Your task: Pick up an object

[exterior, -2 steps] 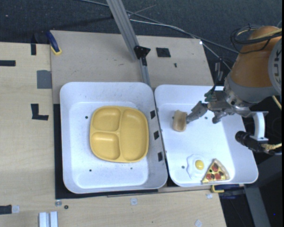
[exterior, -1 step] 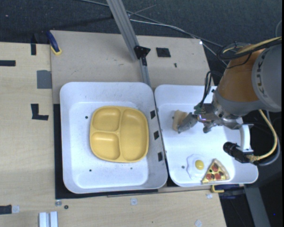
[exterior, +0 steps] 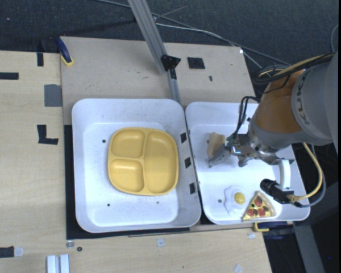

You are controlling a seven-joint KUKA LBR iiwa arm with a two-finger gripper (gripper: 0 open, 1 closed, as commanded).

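Nearest the camera, at the front of the right bin [exterior: 216, 114], lay a toy pizza slice [exterior: 258, 206] and just beside it a toy fried egg [exterior: 236, 198]. Further back in that bin sat a tan wedge [exterior: 216, 144] — perhaps bread — and the claw [exterior: 234, 148] hung right next to it, low over the bin floor. I could not tell whether it was open or closed; the wrist hid that. To do the step well, I judged the claw should centre over the wedge and straddle its narrow sides before closing, since a glancing grip would likely push it away. The left bin [exterior: 91, 152] held a yellow divided plate [exterior: 142, 161]. Both bins sat on a pale wooden tabletop [exterior: 23, 152] — dark floor [exterior: 45, 10] and cables beyond.
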